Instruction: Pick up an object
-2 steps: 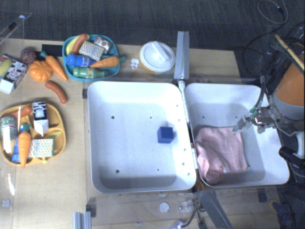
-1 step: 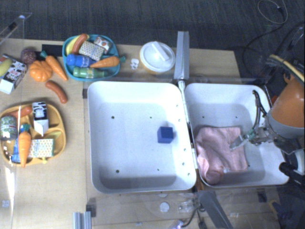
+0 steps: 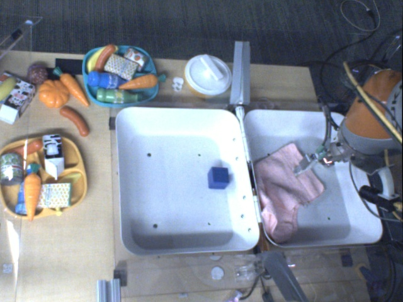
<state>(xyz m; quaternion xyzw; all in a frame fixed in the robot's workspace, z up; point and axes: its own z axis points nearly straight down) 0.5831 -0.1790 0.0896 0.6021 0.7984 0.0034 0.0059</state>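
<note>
We are looking down on worktop (image 3: 63,257) bearing two white bins side by side. Left bin (image 3: 164,231) holding small blue cube (image 3: 218,177), sitting right of centre, apart from walls. Right bin (image 3: 359,225) holding crumpled pink cloth (image 3: 283,190), lying against left wall. Grey arm (image 3: 371,124) with orange band reaching in from right. Gripper (image 3: 308,163) hovering at cloth's upper right edge; we cannot tell whether jaws are apart or together. Toy food trays sitting far left.
</note>
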